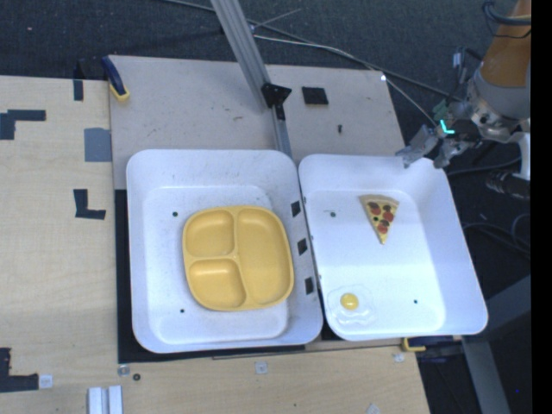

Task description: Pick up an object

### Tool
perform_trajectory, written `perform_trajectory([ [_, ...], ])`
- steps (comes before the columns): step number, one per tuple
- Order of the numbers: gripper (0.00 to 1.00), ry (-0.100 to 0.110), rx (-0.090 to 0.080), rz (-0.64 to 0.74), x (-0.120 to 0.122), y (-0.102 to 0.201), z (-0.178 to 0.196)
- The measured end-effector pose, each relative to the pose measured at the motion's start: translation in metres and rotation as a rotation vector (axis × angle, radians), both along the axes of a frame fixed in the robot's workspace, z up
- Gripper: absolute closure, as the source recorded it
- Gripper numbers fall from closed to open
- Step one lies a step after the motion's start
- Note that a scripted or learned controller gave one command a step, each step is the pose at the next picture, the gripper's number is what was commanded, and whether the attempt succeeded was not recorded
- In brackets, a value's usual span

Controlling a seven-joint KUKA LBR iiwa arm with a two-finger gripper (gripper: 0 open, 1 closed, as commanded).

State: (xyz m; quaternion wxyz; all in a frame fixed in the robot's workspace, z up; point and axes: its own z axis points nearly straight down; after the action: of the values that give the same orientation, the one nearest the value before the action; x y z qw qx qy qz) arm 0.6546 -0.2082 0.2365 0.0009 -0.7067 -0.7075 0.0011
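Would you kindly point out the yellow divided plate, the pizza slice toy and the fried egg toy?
yellow divided plate [237, 257], camera view, central ridge.
pizza slice toy [380, 215], camera view, topped middle.
fried egg toy [349, 301], camera view, yolk.

A pizza slice [380, 216] lies flat in the right bin [448, 231], toward that bin's twelve o'clock edge. It is a small wedge with its tan crust at twelve o'clock and its tip pointing to six, the yellow top dotted with red and dark toppings. A fried egg [351, 305] lies flat near the same bin's seven o'clock corner, a round yellow yolk on a glossy white. The two lie well apart.

A yellow divided plate [237, 257] with three compartments sits flat in the middle of the left bin [147, 231].
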Motion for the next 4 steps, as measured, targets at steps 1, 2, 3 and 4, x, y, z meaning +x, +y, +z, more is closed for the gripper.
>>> perform_trajectory([
  [1, 0.00, -0.002, 0.000, 0.000, 0.000, 0.000, 0.001],
  [2, 0.00, 0.002, -0.001, 0.000, 0.002, -0.003, -0.043],
  [3, 0.00, 0.003, 0.000, 0.001, -0.002, 0.001, -0.088],
  [4, 0.00, 0.000, -0.002, 0.000, 0.001, -0.008, -0.144],
])
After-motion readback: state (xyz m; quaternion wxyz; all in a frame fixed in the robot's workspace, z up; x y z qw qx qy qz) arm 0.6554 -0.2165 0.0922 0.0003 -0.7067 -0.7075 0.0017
